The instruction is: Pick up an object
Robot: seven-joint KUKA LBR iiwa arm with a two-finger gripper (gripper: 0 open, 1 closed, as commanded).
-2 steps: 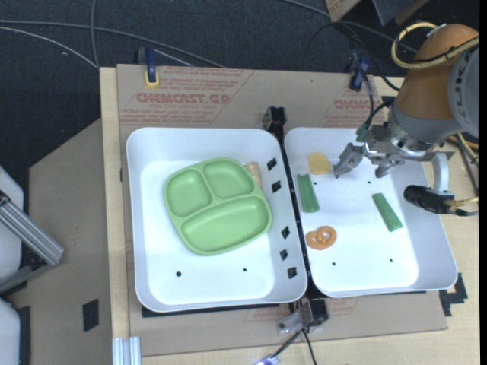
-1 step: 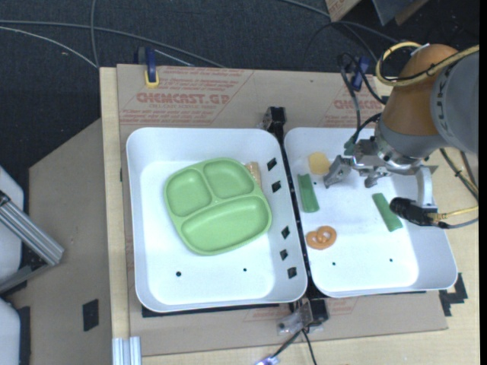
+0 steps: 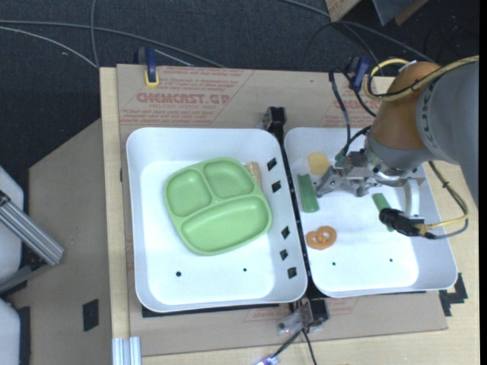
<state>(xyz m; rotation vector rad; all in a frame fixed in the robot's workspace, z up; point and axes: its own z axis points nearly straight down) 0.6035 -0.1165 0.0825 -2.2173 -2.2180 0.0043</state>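
My gripper (image 3: 340,179) hangs low over the right bin (image 3: 396,268), near that bin's upper left part. Just left of it a green stick (image 3: 307,192) lies along the bin's left wall. A small yellow piece (image 3: 318,162) sits just above and to the left of the gripper. An orange ring-shaped piece (image 3: 321,237) lies lower down, in front of the gripper and apart from it. A short green piece (image 3: 380,201) peeks out under the wrist. Nothing can be seen held.
The left bin (image 3: 152,265) holds a green divided plate (image 3: 218,204) with a small tan piece (image 3: 253,172) at its upper right edge. A black divider (image 3: 283,204) runs between the bins. Cables trail over the wrist and the right bin's far side.
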